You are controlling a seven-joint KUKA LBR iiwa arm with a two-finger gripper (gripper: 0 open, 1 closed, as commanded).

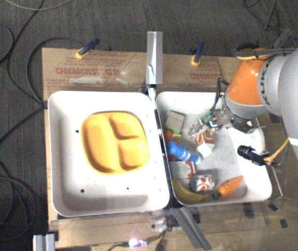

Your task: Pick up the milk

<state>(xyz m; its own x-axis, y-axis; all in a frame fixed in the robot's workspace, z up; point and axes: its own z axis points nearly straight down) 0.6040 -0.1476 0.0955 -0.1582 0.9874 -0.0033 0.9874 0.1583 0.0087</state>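
Banana point(189, 193) frontmost; milk point(205, 140) tilted, long axis diagonal, beneath hand point(213, 120).

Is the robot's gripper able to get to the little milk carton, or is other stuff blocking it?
Probably yes. The gripper hangs right above the milk carton in the right bin, and nothing lies on top of the carton. The blue bottle sits close beside it, which may crowd the grasp.
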